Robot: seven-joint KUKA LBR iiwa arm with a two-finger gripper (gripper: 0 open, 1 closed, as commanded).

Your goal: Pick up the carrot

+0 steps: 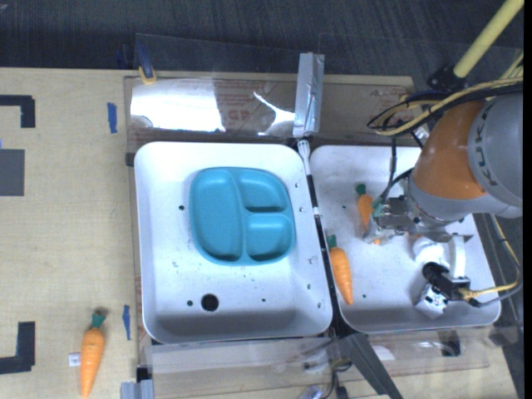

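The pincer (378, 223) sits down by a carrot (364, 209) in the right bin (399, 310); grip unclear, lifting remains.

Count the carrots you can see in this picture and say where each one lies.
3. One carrot lies on the bench outside the bins, lower left. One carrot lies along the right bin's left wall. One carrot lies by the pincer; the arm may hide more.
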